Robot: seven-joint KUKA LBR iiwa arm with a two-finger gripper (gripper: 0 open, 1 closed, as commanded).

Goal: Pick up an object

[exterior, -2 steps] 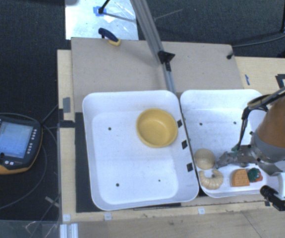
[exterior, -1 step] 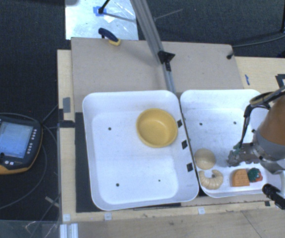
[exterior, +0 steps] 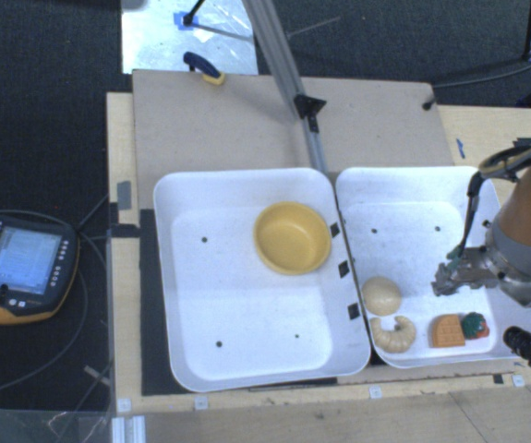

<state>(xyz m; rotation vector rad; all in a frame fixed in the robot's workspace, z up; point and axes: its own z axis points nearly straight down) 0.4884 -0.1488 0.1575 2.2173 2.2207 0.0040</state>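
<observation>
The right bin holds a cream round ball-like object, a tan curled croissant-shaped piece, an orange square piece and a small green and red item, all along its near edge. A yellow bowl sits in the left bin near its far right corner. My gripper hangs over the right part of the right bin, just above the orange piece and to the right of the cream ball. Nothing shows between its fingers.
A metal pole slants across the bench from the top to the gap between the bins. A teach pendant lies on the floor at the left. A blue and yellow clamp sits on the bench's far edge.
</observation>
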